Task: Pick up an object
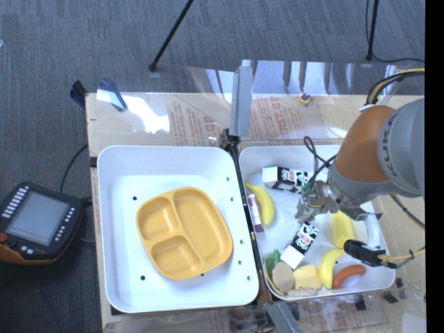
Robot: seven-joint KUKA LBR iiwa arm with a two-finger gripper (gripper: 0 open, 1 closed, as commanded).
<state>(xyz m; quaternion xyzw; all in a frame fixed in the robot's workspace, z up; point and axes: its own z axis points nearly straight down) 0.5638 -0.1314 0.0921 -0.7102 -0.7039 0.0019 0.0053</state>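
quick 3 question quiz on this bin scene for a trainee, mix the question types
1. True or false: the yellow divided plate lies in the left bin.
2. Which item lies nearest the gripper? A) hot dog B) cow-print carton C) banana
3. How many compartments does the plate have?

Key:
1. True.
2. B; that carton lies just below the gripper in the right bin.
3. Three.
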